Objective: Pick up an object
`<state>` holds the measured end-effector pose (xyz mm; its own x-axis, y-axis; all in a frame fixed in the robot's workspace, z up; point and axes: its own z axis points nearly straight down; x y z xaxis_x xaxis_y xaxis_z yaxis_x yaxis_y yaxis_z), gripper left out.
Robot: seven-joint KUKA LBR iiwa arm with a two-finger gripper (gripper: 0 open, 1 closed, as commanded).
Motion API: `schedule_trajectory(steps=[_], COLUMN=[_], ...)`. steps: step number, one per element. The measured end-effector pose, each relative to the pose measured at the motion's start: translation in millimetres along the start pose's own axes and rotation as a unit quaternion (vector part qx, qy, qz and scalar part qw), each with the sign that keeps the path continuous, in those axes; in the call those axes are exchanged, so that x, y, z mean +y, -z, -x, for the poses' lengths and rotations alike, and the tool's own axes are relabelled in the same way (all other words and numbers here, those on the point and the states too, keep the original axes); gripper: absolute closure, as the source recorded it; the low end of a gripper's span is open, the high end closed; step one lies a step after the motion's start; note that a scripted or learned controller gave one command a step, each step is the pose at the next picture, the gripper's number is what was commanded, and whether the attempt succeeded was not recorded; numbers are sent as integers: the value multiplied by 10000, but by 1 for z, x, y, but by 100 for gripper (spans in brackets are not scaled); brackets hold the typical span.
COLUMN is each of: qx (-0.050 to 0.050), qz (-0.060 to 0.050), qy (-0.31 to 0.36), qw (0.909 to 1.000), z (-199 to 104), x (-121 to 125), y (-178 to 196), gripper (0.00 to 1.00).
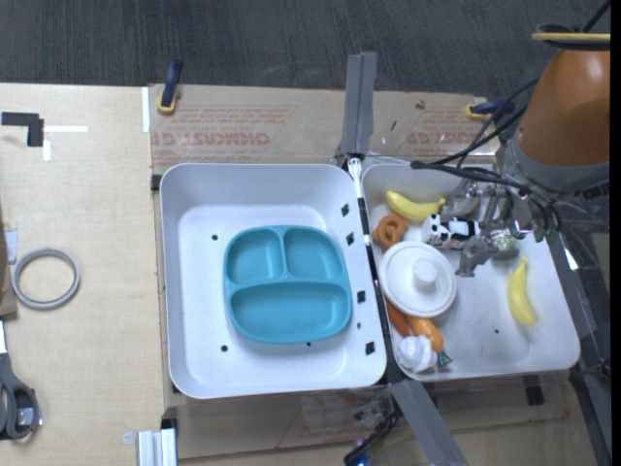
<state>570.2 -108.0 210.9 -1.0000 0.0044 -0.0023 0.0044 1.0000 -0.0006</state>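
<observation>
My gripper (pixel 485 244) hangs low over the back half of the right bin (pixel 558 352), under the arm's orange band. A small black and white toy (pixel 449 229) lies just to its left, and I cannot tell whether the two touch. One yellow banana (pixel 413 205) lies at the bin's back left. Another banana (pixel 521 294) lies right of and in front of the gripper. An orange ring (pixel 390 231), a white round lid (pixel 418 279), a carrot (pixel 419 326) and a small white piece (pixel 412 354) sit along the bin's left side.
The left bin (pixel 184 260) holds a blue divided plate (pixel 287 283). On the wooden bench to the left lie a grey ring (pixel 43 278) and scissors (pixel 17 406). Cables trail from the arm over the right bin's back right corner.
</observation>
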Motion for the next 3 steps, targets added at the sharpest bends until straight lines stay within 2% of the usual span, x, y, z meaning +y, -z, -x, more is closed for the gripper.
schedule_trajectory(steps=[1,2,3], qx=[-132,-7,-14], qz=[-31,-12,-1], qy=[-74,59,458], qw=[9999,10000,9989], z=[-16,70,32], x=[-3,2,-75], y=[-96,-116,-117], gripper=[0,0,0])
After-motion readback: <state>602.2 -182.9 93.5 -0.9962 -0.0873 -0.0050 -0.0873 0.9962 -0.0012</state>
